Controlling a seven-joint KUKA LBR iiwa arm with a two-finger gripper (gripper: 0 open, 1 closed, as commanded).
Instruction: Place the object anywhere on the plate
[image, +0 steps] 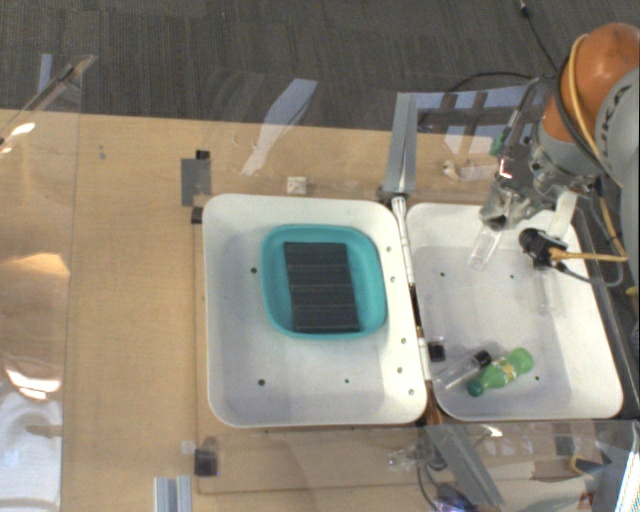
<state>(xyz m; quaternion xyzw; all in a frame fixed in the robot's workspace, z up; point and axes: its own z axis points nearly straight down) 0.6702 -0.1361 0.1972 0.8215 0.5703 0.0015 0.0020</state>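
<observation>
A small green bottle-shaped object with a black tip lies on its side near the front of the right bin. The teal square plate sits in the left bin, with a dark ribbed pad on its middle. My gripper hangs over the back of the right bin, well behind the green object and to the right of the plate. Its pale fingers stand apart, open, with nothing between them.
A raised divider separates the two bins. A metal bracket stands behind the divider. Cables trail from the wrist across the right bin's back right. The wooden bench extends to the left.
</observation>
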